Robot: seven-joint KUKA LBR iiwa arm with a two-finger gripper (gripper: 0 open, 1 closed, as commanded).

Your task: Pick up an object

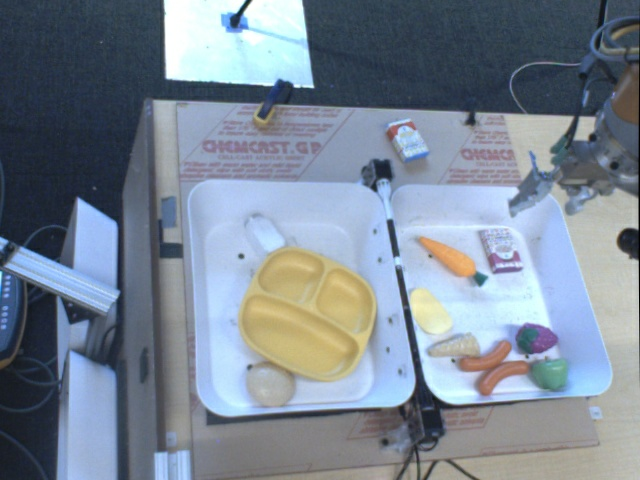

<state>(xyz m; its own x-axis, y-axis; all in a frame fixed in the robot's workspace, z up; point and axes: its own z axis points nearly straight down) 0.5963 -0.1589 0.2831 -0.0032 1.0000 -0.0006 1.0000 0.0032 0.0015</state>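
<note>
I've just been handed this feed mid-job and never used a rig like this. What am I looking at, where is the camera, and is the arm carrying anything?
This is one fixed camera above a bench, looking down at a slant. The grey machine at the right edge is a robot arm; its gripper hangs over the far right corner of the right bin, and nothing shows between its jaws.

The left bin holds a yellow divided tray, a small white piece behind it and a pale round item in front.

The right bin holds toy food: a carrot, a red packet, a yellow slice, two sausages, a purple piece and a green one.
</note>
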